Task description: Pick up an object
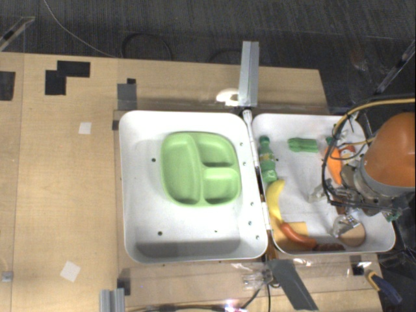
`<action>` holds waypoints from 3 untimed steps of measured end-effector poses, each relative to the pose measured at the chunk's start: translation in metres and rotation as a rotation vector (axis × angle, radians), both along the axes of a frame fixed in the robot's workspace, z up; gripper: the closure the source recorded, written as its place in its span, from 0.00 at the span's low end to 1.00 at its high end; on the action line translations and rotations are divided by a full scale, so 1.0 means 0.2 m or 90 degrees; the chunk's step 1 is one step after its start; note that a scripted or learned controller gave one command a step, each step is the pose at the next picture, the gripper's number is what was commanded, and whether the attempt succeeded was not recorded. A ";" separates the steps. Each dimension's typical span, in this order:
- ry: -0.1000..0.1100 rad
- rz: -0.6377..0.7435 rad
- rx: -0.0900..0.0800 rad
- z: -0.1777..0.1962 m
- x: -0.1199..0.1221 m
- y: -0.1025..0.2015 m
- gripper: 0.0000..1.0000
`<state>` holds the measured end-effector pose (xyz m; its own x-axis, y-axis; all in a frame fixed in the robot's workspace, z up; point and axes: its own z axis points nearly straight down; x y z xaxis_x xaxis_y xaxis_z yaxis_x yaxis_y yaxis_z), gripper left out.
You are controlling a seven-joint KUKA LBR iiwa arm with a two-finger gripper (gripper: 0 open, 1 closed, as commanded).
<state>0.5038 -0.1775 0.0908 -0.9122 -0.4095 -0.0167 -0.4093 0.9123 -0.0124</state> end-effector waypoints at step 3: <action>-0.002 0.114 -0.002 0.00 0.01 0.06 0.00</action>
